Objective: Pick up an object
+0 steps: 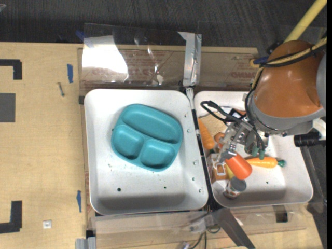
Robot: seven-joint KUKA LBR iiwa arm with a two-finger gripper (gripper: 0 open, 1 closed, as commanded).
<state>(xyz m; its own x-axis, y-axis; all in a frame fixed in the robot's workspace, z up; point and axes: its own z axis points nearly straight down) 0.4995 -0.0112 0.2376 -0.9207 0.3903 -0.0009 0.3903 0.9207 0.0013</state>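
Fingers (232, 148) low over crowded right bin (295, 188), teal tray (148, 135) left

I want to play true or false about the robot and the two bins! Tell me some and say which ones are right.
1. A teal tray lies in the left bin. True.
2. The tray has three hollows. True.
3. The arm hangs over the left bin. False: it is over the right bin.
4. The toy carrot lies in the tray. False: it lies in the right bin.
5. The tool is down among the toys. True.
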